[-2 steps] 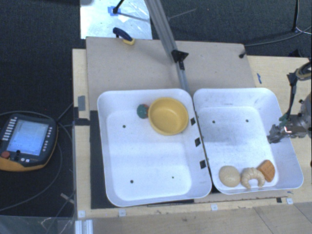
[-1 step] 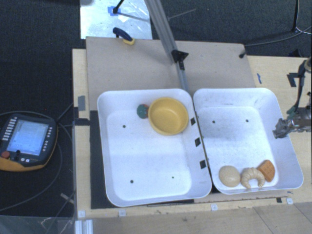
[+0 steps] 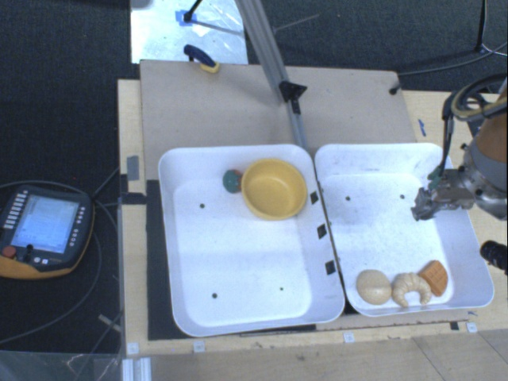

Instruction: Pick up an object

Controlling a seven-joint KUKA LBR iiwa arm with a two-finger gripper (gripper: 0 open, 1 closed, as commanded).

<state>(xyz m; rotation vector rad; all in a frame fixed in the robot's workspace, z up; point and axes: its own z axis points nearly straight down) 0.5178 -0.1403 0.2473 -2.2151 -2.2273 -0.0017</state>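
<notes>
Over the right bin [image 3: 476,236], near its far-right wall, the hand [image 3: 425,205] is seen; whether it is open or closed cannot be told, and nothing is visibly held. Nearest, toward the camera from the hand: a croissant [image 3: 412,288], a round bun [image 3: 374,286] and an orange waffle-like piece [image 3: 433,276], clustered and touching. These are judged light, stiff, probably plastic and somewhat slippery; the croissant's narrow middle is suggested as the hold. Farther left, in the left bin [image 3: 190,236]: a yellow bowl [image 3: 274,189], best taken by its rim, with a small green ball [image 3: 231,181] beside it.
</notes>
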